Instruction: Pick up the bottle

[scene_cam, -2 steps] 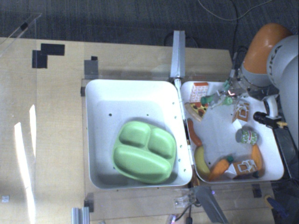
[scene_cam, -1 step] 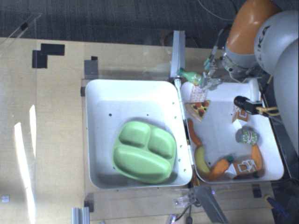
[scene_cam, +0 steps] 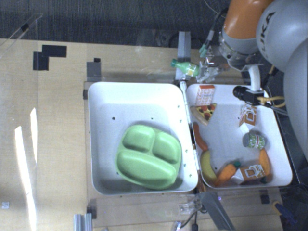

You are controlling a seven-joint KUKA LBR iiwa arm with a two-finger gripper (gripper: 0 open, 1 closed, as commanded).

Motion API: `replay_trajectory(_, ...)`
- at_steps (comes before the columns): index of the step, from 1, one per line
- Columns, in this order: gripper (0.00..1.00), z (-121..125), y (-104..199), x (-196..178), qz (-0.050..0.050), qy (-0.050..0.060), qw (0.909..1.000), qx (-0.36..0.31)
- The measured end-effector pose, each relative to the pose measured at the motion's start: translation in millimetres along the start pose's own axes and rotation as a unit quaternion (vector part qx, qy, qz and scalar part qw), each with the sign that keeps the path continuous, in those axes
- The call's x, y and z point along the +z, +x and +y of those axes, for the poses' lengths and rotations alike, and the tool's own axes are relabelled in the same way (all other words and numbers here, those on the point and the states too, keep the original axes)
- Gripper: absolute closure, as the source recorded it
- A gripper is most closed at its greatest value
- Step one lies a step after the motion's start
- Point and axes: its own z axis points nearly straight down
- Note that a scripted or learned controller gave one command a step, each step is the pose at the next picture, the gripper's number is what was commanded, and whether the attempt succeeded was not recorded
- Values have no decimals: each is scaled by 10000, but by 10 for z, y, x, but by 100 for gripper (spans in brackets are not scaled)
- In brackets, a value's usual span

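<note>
A small green bottle [scene_cam: 185, 68] hangs on its side above the back rim where the two bins meet. My gripper [scene_cam: 206, 71] is just to its right, below the orange wrist band, and its fingers close on the bottle's right end. The bottle's other end sticks out to the left, over the bench behind the bins.
The left bin [scene_cam: 101, 129] holds a green divided plate [scene_cam: 150, 156]. In the right bin [scene_cam: 279, 143] lie a red-and-white box [scene_cam: 206, 96], a pizza slice [scene_cam: 206, 112], a sausage [scene_cam: 199, 139], a banana [scene_cam: 207, 165], a carrot [scene_cam: 226, 173], small cartons and a green can [scene_cam: 254, 140].
</note>
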Motion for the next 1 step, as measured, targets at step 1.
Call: replay_trajectory(1, 100, 38, 343, -147, 1, 9, 9987, 518)
